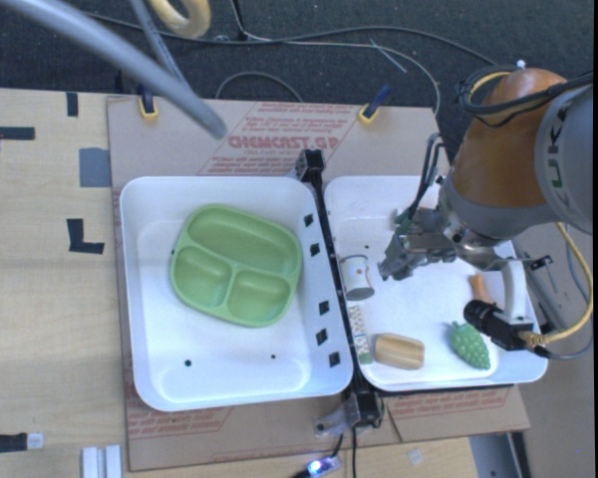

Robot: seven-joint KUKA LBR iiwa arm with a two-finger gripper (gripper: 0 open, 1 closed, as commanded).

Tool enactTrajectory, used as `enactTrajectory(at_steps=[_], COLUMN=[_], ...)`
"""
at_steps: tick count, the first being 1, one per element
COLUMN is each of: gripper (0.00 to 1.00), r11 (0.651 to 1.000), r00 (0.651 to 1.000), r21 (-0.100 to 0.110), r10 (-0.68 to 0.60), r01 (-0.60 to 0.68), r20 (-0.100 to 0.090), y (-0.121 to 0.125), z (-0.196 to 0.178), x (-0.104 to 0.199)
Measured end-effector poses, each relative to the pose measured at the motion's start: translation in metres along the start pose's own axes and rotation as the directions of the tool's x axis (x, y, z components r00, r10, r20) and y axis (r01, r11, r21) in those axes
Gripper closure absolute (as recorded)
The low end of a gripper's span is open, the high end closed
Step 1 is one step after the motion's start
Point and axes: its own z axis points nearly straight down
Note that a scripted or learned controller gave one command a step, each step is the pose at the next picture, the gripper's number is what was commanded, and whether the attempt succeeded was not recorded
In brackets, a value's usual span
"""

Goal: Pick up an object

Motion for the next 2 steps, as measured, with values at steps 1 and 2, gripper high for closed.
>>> enactTrajectory(at_steps=[1,2], gripper=[1.0,1.0], r11=[1.0,1.0], r00=[1.0,1.0], r21=[-0.001,-0.001], r10=[-0.001,-0.001], r01=[0.001,0.001], r20=[0.0,0.001], y=[-0.004,0.0], z=[-0.003,-0.004], x=[0.054,0.108])
